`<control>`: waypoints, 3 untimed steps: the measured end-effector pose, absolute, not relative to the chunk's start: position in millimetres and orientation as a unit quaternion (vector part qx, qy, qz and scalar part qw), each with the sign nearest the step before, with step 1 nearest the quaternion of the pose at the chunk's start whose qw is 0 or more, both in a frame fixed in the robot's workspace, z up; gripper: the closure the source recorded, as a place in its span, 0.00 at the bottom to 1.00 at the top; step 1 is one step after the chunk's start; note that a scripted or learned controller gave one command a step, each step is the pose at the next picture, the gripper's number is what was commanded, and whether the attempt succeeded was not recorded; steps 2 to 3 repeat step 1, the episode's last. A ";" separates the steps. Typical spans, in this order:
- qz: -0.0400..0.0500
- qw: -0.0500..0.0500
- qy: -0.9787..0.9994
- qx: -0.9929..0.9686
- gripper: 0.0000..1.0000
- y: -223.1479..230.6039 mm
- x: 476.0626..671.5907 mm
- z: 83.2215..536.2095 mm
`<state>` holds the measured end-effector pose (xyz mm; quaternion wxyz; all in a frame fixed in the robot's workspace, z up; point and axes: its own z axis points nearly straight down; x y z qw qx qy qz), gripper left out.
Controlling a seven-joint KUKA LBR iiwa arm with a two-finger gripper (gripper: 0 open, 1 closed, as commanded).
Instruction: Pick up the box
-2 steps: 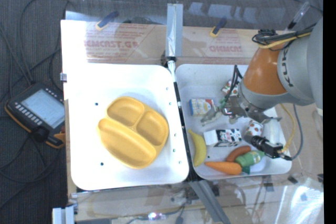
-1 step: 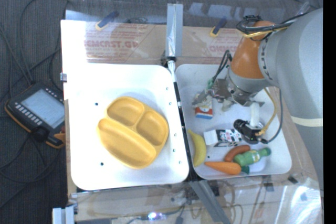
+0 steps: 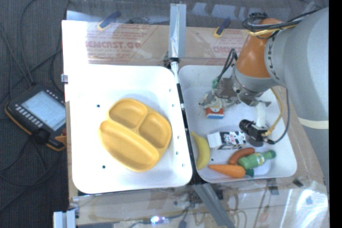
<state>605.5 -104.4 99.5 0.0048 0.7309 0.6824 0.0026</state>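
A small box [image 3: 215,110] with red, white and blue print lies in the upper left part of the right bin [image 3: 288,165]. My gripper [image 3: 213,99] hangs right over it, its tip at the box's top edge, reaching in from the right under the orange band. Whether the gripper touches the box cannot be made out. A flat white carton [image 3: 226,139] with black print lies lower in the same bin, apart from the gripper.
A banana [image 3: 202,151], a carrot [image 3: 227,170], a red sausage-shaped toy [image 3: 241,155] and a green bottle [image 3: 259,159] crowd the right bin's front. A yellow divided plate [image 3: 136,133] lies in the left bin [image 3: 85,93]. The arm's cables hang over the right bin's right side.
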 end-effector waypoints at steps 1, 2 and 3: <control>-0.001 0.000 0.691 0.723 1.00 -34.3 609.6 183.2; -0.001 0.000 0.691 0.723 1.00 -34.3 609.6 183.2; -0.001 0.000 0.691 0.723 1.00 -34.3 609.6 183.2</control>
